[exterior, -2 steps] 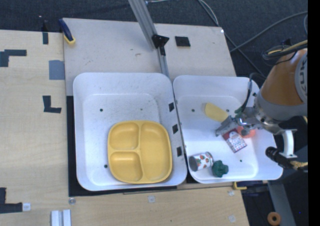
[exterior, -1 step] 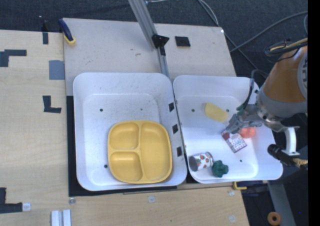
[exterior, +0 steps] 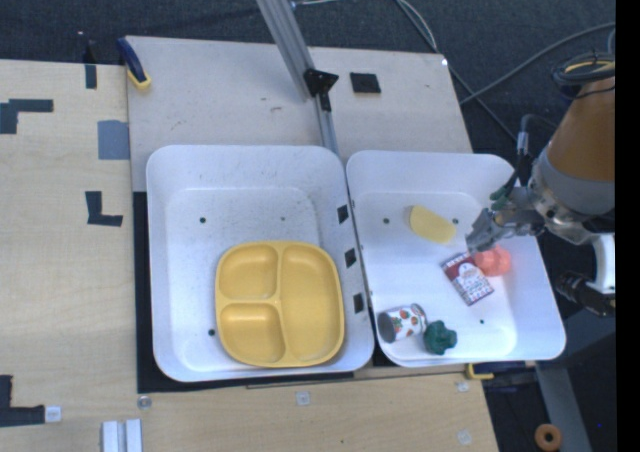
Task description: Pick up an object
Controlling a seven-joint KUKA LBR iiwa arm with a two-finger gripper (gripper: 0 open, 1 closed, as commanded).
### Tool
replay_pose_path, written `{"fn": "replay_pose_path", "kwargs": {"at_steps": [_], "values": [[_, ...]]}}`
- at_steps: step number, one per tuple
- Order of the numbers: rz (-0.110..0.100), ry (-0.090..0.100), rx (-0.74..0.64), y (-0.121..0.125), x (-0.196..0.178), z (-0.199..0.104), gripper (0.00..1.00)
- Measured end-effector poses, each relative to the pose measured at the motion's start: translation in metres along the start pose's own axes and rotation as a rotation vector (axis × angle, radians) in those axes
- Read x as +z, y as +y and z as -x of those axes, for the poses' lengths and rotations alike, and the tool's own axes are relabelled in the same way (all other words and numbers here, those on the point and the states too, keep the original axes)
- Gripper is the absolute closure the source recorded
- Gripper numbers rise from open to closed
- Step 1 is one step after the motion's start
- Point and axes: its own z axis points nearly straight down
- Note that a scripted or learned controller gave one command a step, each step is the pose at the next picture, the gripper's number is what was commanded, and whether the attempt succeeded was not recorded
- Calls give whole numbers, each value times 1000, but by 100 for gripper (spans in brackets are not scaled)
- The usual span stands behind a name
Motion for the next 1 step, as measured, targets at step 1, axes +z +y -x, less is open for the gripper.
{"fn": "replay_pose_path", "kwargs": {"at_steps": [1], "values": [[-2, 0, 1, 0, 6, 0, 100]]}}
